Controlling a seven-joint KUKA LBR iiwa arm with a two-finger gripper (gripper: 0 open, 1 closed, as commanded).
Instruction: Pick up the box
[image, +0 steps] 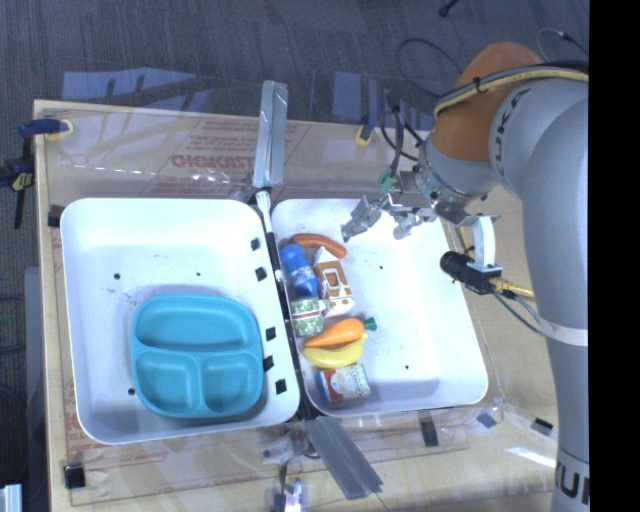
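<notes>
Pouch below box

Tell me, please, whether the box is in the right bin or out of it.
In. The box lies inside the right bin, by its left wall, among toy food; the pincer is apart from it.

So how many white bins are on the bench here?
2. The left shallow white plastic bin holds a blue divided tray; the right shallow white plastic bin holds the food items.

A blue plastic compartment tray lies in the left white bin. The small printed cardboard box sits among food items along the right white bin's left wall.
</notes>
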